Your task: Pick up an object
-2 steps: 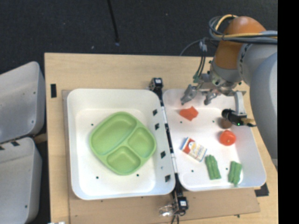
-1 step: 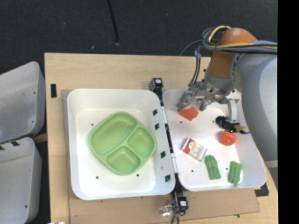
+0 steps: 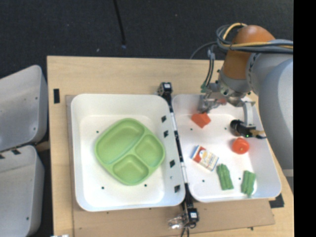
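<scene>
The end effector [image 3: 206,104] hangs directly above the red block [image 3: 200,120], its grip state impossible to tell.

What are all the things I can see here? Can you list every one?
bench: 1, light wood, under both bins
bins: 2, white, side by side on the bench
plate: 1, green, three sections, in the left bin
block: 1, red-orange, top of the right bin, just under the gripper
round toy: 1, red-orange, right side of the right bin
box: 1, small, white with red and blue print, middle of the right bin
green pieces: 2, green, near the front of the right bin
arm: 1, grey with an orange band, reaching in from the right
gripper: 1, dark, above the block
</scene>
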Motion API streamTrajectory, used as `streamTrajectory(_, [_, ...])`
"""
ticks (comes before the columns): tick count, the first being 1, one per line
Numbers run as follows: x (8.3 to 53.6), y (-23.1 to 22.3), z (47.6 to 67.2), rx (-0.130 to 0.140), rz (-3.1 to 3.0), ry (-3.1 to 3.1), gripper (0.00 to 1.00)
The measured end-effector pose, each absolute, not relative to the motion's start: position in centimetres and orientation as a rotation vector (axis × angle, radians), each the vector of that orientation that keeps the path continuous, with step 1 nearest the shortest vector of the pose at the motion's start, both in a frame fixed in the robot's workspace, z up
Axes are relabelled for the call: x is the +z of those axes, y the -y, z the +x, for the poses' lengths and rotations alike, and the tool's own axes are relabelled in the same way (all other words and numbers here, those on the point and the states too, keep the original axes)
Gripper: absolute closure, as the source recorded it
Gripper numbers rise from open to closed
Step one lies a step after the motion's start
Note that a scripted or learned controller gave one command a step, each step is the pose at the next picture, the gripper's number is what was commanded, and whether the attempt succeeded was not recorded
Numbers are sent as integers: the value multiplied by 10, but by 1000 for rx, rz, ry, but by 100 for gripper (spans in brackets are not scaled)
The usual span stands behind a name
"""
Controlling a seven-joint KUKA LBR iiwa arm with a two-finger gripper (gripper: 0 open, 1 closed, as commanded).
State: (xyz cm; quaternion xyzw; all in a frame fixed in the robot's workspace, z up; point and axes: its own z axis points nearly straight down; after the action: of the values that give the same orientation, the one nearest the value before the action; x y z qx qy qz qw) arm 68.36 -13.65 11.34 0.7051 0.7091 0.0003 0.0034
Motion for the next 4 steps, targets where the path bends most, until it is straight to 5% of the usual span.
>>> streamTrajectory(3, [246, 134, 679, 3, 2214, -2224, 100])
streamTrajectory(4, [256, 82, 679, 4, 2214, -2228, 100])
